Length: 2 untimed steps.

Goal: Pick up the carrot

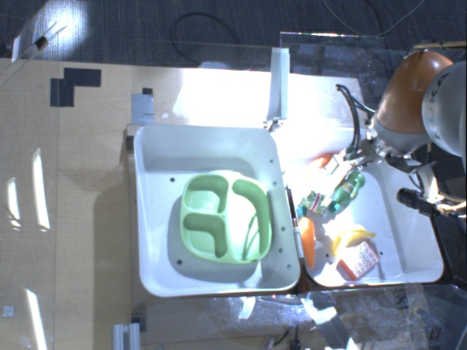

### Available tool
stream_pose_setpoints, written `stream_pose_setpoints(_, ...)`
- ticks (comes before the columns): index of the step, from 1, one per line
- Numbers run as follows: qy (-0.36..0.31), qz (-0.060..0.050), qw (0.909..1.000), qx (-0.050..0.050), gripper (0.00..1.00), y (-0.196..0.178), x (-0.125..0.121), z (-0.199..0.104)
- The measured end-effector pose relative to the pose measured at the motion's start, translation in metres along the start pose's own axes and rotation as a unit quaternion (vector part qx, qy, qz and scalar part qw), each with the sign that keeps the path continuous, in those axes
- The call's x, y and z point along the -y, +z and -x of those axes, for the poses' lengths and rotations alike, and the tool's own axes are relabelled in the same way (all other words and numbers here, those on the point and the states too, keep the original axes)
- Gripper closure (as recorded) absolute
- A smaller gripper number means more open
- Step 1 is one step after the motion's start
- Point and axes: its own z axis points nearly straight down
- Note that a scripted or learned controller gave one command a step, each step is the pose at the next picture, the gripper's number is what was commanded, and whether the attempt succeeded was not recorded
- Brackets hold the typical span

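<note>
Arm: grey, with an orange band above the wrist, reaching in from the right over the right bin.
End effector: low over the far part of the right bin; whether it is spread or closed cannot be told, as glare washes out that area.
Carrot: orange, lying along the right bin's left wall, nearer the camera than the end effector and to its left, apart from it.
Green bottle: just below the end effector, slanting toward the carrot; contact cannot be judged.
Banana: yellow, nearer the camera than the end effector, just right of the carrot.
Red-and-white carton: beside the banana, near the bin's front wall.
Left bin: well left of the end effector, holding a green divided tray.
Tabletop: pale wood, left of both bins.
</note>
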Motion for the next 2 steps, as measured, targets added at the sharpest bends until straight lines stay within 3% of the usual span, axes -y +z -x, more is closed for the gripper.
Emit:
stream_pose_setpoints(1, 0.102, -0.005, 0.9948, -0.002, 0.0, -0.01, 0.017, 0.0)
stream_pose_setpoints(2, -0.121, -0.004, 0.9926, -0.003, 0.0, -0.015, 0.041, 0.022)
